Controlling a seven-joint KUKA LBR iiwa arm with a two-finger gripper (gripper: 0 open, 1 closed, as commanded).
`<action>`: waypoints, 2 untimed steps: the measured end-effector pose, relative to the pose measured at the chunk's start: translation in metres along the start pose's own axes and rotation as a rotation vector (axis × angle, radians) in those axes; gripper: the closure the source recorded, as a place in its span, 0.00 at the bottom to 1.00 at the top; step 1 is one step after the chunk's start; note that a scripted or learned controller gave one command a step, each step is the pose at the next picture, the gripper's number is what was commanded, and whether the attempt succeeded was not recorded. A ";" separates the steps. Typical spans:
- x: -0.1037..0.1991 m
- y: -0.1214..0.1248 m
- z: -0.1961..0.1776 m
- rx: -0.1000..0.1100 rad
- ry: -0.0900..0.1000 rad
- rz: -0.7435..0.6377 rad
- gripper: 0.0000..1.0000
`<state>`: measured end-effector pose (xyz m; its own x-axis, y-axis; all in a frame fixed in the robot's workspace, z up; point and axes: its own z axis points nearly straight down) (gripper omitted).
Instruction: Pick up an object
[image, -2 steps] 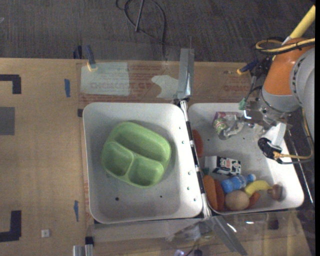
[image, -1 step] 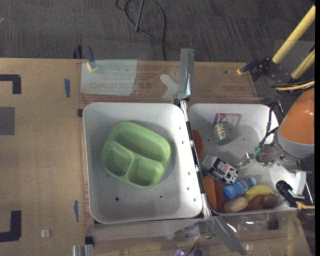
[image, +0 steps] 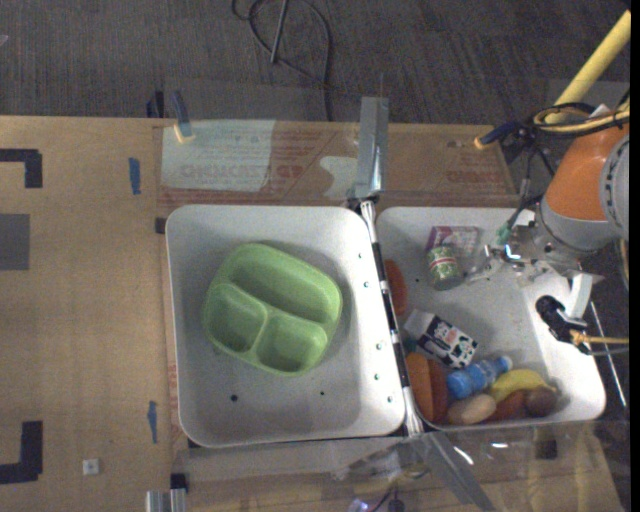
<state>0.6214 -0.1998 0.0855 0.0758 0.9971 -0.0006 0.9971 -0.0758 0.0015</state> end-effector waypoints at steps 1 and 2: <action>-0.006 0.040 -0.106 -0.003 -0.001 0.050 0.00; 0.038 0.046 -0.030 -0.013 -0.005 0.068 0.00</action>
